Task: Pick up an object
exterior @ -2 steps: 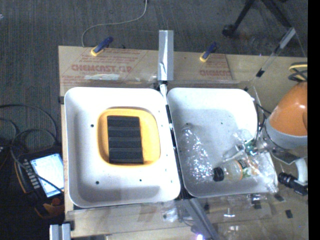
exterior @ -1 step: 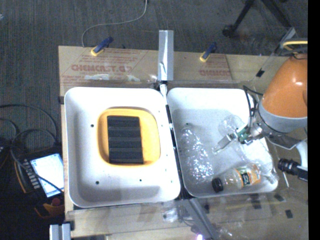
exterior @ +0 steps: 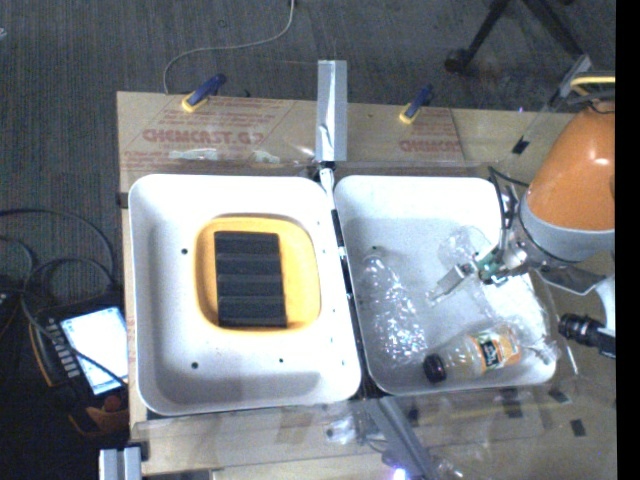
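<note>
Arm: the grey KUKA arm (exterior: 575, 183) leans in from the right edge, orange band showing, wrist low over the right-hand bin.
Gripper: the gripper (exterior: 487, 266) sits at mid-right of the frame, down among clear plastic; I cannot tell whether it is released or clenched, the glare hides it.
Right bin: the right bin (exterior: 420, 190) holds the candidates, so that is likely why the arm works this side.
Bottle with label: a small bottle with a black cap (exterior: 472, 354) lies on its side near the bin's lower edge, cap to the left, apart from the tool.
Clear bottle: a crumpled clear plastic bottle (exterior: 388, 303) lies left of centre in that bin, hard to read against the white.
Clear wrap: a clear plastic piece (exterior: 462, 253) sits just beside the tool, the likeliest target by my reading.
Left bin: the left bin (exterior: 160, 268) carries a yellow tray with a black ribbed insert (exterior: 250, 278), left alone, well apart from the arm.
Stage: approach or grasp attempt, nothing visibly lifted.
</note>
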You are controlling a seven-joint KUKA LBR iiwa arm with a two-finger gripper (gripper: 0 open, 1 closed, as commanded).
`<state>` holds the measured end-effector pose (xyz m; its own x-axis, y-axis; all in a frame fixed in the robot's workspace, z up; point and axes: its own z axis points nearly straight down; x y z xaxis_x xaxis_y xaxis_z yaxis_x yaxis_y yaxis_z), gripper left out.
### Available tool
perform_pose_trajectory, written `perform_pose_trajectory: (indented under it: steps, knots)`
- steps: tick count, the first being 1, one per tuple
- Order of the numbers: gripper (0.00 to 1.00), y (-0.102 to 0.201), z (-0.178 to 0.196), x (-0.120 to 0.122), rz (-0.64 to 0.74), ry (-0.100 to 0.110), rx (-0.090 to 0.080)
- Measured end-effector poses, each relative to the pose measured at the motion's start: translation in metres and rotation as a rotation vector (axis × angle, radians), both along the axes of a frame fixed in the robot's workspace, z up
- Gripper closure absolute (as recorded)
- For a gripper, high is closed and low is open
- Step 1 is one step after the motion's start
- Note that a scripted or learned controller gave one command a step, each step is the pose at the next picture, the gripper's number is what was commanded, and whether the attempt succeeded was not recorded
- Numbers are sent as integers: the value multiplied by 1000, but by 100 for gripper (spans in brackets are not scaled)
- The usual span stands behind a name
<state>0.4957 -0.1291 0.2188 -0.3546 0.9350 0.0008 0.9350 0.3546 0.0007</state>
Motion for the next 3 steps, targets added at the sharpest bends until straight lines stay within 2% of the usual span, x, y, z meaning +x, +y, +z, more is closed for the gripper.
perform_pose_trajectory:
  steps: [1,2,3]
  knots:
    - [100,1,9,1,1,0,0]
    - [100,-21,8,10,70,1,-3]
    - [100,39,1,18,0,1,-1]
